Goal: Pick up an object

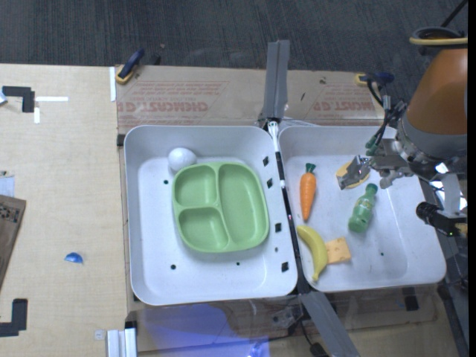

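- A small yellowish object (351, 174) is seen clamped in the pincer (355, 172), raised over the right bin (416, 266).
- The lifting step is judged underway; a steady rise is called for next.

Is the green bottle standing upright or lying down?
Lying down: the bottle rests on its side on the right bin's floor, cap toward the gripper.

In the left bin (141, 222) a divided tray (220, 205) lies, a ball (181, 157) behind it. In the right bin (416, 262), the carrot (307, 191) lies left, the bottle (362, 210) right, with the banana (314, 250) and cracker (338, 251) in front.
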`<action>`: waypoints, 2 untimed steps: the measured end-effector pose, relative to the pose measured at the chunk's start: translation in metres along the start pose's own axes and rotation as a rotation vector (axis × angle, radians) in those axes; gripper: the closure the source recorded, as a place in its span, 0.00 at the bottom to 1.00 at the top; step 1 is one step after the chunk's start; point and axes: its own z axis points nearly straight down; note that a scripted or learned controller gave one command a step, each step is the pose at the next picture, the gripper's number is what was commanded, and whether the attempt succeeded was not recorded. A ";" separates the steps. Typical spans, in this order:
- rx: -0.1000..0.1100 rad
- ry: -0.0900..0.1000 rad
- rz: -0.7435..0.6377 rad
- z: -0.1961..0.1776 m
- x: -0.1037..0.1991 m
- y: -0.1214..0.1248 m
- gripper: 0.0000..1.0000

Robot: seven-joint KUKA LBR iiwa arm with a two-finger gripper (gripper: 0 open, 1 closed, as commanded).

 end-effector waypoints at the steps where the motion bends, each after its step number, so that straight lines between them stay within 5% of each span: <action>1: -0.001 0.000 -0.004 0.104 -0.041 0.001 0.00; 2: -0.001 0.000 0.000 0.095 -0.041 0.001 1.00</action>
